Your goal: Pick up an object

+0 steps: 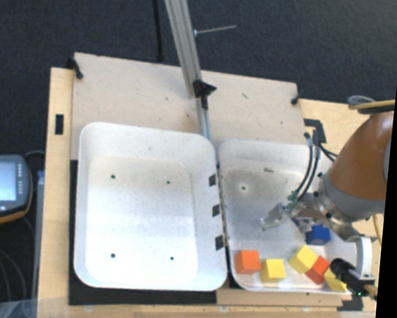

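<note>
Several small blocks are seen low in the right bin (254,160): an orange block (247,261), a yellow block (274,269), a second yellow one (305,258) touching a red block (318,268), and a blue block (318,234) just beside the gripper (277,217). Nothing is seen held; whether the fingers are spread or pressed together cannot be told. Risks noted: the yellow and red pair may be nudged together instead of one being caught, and blocks near the front rim may be pushed against the wall.
</note>
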`<state>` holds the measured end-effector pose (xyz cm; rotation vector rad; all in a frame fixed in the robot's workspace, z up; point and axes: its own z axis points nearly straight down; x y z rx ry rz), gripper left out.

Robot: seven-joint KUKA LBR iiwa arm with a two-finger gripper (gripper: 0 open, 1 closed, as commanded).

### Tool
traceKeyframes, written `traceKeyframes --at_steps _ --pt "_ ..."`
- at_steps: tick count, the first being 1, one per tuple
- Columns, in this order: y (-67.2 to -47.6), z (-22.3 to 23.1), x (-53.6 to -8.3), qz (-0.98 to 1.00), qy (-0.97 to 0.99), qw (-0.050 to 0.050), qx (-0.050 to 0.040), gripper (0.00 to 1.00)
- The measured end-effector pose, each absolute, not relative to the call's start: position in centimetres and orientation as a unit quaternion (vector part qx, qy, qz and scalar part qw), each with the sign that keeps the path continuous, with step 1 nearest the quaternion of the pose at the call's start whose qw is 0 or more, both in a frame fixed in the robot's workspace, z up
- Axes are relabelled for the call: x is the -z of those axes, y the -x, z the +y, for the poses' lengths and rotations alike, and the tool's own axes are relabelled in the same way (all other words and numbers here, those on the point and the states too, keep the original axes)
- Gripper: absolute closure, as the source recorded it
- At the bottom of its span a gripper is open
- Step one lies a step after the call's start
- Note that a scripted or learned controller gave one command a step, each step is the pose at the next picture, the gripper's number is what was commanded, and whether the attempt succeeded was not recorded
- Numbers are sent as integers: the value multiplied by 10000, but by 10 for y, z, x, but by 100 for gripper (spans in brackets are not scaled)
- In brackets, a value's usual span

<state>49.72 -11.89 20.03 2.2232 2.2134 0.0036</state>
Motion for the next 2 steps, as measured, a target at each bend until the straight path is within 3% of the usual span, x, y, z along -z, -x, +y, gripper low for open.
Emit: traceKeyframes --at_steps 1,2 --pt "-509 -132 -154 7066 -7076 -7 15 0" --pt "-556 -201 -96 7064 -7078 26 -10 0"
